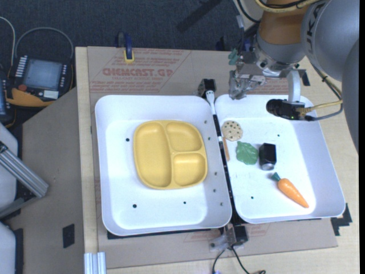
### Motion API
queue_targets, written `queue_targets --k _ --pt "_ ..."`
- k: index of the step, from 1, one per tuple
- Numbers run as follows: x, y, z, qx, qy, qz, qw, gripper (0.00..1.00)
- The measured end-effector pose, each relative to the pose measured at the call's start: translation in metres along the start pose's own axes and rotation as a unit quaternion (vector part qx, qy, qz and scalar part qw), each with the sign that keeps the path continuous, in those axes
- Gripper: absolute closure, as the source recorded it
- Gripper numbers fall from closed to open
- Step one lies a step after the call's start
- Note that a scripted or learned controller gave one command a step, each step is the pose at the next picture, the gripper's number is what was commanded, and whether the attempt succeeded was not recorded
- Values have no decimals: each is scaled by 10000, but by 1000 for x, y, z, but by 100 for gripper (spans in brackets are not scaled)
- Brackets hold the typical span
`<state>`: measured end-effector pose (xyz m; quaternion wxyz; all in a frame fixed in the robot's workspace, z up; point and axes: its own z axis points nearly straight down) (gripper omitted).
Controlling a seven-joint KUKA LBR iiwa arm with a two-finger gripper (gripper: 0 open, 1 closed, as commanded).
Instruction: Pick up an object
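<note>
Carrot [292,192], lower right of the right bin [319,170]: unpicked. Gripper [244,88] hovered at upper centre, holding nothing; finger spread unreadable. Your next move: descend onto one object.

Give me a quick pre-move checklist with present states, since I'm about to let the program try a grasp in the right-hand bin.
1. Gripper free of any object: ok, nothing shows between its fingers.
2. Targets present in the right bin: ok, cookie, green piece, black block and carrot.
3. Carrot standing apart from the others: ok.
4. Green piece separated from the black block: not ok, they look to be touching.
5. Gripper above a target: not ok, it hangs at the bin's far rim.
6. Finger opening wide enough: cannot tell.
</note>
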<state>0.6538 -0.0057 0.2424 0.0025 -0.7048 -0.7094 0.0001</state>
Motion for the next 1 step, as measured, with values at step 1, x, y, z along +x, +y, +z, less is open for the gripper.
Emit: queue_targets --k 1 --pt "64 2 5 -12 -4 -2 10000 100"
